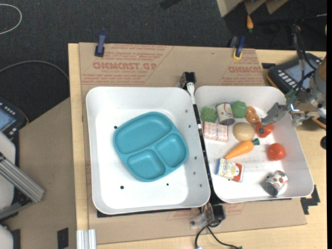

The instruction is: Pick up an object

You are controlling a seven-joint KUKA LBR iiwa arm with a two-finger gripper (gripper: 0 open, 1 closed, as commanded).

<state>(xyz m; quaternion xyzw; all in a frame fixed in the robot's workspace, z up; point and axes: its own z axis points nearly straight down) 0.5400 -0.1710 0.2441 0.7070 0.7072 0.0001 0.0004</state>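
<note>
Jaws (pixel 268 119) low over the right bin (pixel 301 188) near its far right side, opening impossible to tell, tips just beside a small red piece (pixel 263 130), with potato (pixel 244 132), carrot (pixel 240 149) and tomato (pixel 276 151) close by; teal divided plate (pixel 150 146) alone in the left bin (pixel 104 191).

Even, bright overhead light fills the frame. The white bins (pixel 145 100) look nearly washed out, with faint glare on the teal tray (pixel 150 145). Shadows are soft and short. The gripper (pixel 270 117) at right appears slightly blurred.
</note>
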